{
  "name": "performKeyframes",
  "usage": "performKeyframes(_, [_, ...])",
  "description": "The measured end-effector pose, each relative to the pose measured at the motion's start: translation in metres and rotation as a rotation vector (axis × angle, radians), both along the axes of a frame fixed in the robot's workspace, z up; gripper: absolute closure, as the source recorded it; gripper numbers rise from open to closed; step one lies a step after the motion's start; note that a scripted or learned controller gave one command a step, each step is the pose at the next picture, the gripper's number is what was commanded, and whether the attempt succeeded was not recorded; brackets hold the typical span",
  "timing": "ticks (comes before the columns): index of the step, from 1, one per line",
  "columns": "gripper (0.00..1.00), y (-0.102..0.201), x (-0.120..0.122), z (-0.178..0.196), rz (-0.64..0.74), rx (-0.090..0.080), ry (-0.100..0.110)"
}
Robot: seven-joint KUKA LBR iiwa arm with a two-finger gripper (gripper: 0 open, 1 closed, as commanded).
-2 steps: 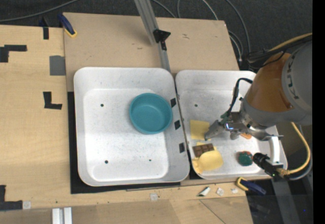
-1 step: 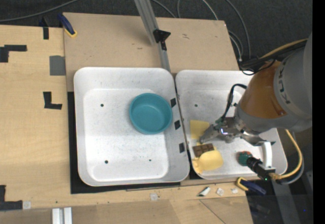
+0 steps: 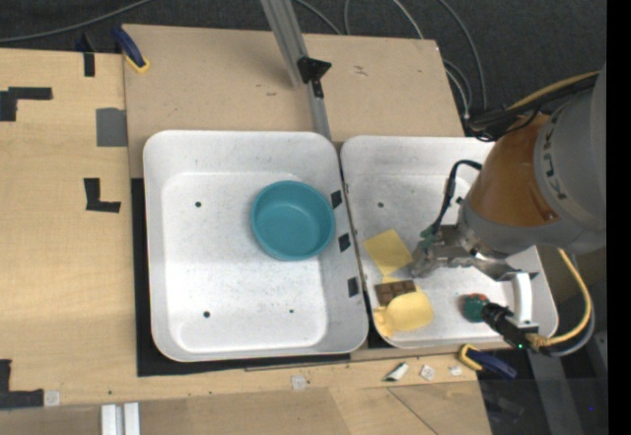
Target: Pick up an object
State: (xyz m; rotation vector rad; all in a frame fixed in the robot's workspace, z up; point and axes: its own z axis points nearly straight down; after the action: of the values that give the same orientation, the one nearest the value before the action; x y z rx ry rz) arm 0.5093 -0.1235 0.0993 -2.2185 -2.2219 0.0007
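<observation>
Sponge (image 3: 386,251), yellow, lies in the right bin (image 3: 394,162) just beside the claw (image 3: 426,257); whether that claw is apart or together, I cannot tell; centre over it, then descend straight.

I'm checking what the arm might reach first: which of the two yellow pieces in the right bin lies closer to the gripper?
The flat yellow square, lying just left of the gripper. The rounder yellow piece sits lower, by the bin's front edge, beside a small brown block.
</observation>
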Motion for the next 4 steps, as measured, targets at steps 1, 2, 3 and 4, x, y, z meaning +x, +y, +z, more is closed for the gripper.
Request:
performKeyframes(1, [1.0,0.004,-0.002,0.043,0.0,-0.001,-0.003])
performKeyframes(2, [1.0,-0.002,-0.004,0.103,-0.001,-0.002,-0.006])
performKeyframes(3, [1.0,-0.003,0.001,0.165,0.001,-0.003,-0.007])
performKeyframes(4, [1.0,0.043,0.016,0.15,0.004,0.0,0.001])
